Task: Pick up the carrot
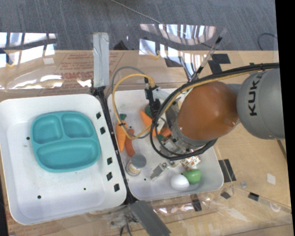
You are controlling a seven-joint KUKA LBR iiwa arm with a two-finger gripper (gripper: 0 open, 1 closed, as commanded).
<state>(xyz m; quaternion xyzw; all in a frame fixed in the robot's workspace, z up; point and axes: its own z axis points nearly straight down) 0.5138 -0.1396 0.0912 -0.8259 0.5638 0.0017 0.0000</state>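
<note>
The carrot [121, 136] lies against the right bin's [213, 182] left wall; the claw's state cannot be told. Neighbouring clutter and the wall could spoil a grasp.

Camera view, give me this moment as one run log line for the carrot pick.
arm: over right bin | carrot: lying by right bin's left wall, not held | teal plate: in left bin | grasp: unconfirmed
</note>
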